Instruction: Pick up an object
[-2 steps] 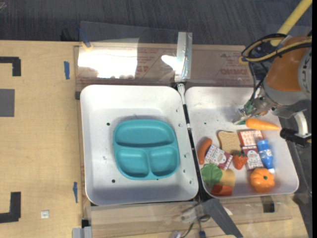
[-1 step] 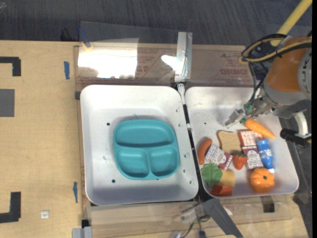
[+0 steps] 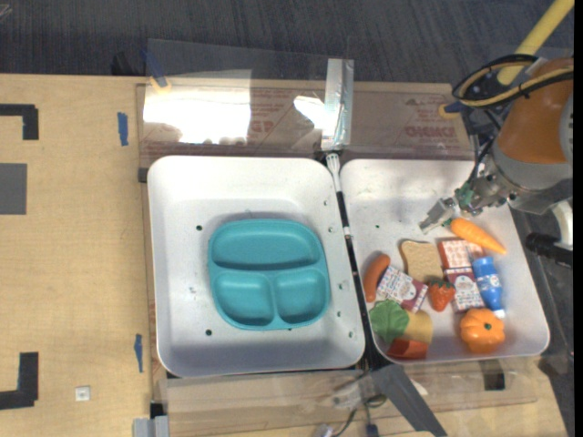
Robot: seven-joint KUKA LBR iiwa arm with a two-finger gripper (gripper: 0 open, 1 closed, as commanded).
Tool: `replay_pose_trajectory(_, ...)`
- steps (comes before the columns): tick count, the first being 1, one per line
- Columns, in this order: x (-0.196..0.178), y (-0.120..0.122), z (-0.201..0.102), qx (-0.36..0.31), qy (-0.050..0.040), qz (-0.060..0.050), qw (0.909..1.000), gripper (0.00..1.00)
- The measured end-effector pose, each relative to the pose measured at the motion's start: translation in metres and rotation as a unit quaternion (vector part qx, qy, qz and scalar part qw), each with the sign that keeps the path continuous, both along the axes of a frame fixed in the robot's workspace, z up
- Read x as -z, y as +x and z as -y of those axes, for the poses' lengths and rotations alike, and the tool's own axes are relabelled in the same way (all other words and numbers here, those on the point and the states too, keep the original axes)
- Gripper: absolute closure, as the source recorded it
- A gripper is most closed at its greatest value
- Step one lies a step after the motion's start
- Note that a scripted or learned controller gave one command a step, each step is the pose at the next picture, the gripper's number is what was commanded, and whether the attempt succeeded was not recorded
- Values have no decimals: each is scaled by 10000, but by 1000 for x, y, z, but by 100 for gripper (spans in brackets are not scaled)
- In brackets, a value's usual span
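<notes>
Fingers (image 3: 444, 210) over the right bin (image 3: 383, 185), spread apart and gripping nothing. Toy carrot (image 3: 477, 234) just beside the fingers, toward the arm; bread slice (image 3: 421, 259) just below them; toy pumpkin (image 3: 481, 329) farther below. Teal divided tray (image 3: 268, 273) in the left bin (image 3: 173, 244), well to their left.

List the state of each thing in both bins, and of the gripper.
teal tray: lying flat in the left bin, its compartments hold nothing
carrot: lying in the right bin, right beside the gripper
bread slice: lying flat
pumpkin: upright, near corner
blue bottle: lying on its side
gripper: low over the right bin, holding nothing visible
</notes>
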State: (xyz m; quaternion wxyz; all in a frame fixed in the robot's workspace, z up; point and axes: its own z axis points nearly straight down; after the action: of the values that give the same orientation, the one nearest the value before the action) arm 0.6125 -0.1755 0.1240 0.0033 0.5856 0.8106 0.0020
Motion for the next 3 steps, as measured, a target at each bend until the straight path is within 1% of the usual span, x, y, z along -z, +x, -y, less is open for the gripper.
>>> replay_pose_trajectory(1, 31, -15, 24, -242, -9, 34, 9997, 0)
replay_pose_trajectory(2, 19, -12, 24, -237, -9, 78, 9997, 100)
replay_pose_trajectory(3, -48, 40, -26, 698, 5, 3, 9976, 100)
